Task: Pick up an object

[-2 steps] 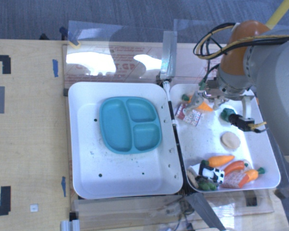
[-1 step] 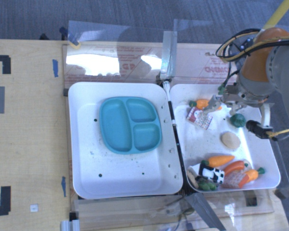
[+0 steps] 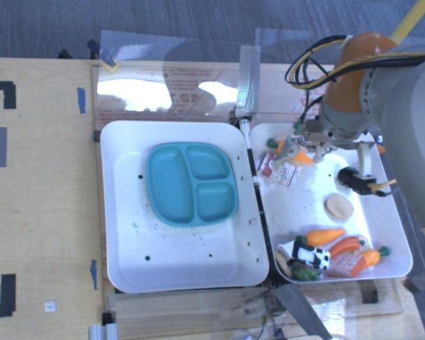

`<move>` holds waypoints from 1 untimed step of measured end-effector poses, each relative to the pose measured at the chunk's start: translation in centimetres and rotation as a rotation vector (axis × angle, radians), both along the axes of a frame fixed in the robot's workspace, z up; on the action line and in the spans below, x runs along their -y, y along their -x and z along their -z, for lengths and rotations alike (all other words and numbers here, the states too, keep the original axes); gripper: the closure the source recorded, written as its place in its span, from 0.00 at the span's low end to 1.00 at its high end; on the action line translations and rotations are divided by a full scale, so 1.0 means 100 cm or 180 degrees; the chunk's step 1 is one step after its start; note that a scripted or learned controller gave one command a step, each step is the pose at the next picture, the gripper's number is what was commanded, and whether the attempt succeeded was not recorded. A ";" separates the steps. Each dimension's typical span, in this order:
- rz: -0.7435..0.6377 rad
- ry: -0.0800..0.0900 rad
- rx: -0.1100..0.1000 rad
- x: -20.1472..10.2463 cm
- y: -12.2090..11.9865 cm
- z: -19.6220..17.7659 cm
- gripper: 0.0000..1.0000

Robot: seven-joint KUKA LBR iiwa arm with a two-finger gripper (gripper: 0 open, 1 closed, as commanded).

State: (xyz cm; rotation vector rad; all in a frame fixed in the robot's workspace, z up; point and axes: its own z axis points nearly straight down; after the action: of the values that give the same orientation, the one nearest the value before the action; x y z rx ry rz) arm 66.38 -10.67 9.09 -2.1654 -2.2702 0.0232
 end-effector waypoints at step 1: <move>-0.0018 0.0005 -0.0005 -0.001 -0.001 -0.016 1.00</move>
State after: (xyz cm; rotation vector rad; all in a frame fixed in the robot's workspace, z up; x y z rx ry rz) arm 66.49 -10.56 10.66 -2.1589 -2.2764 0.0265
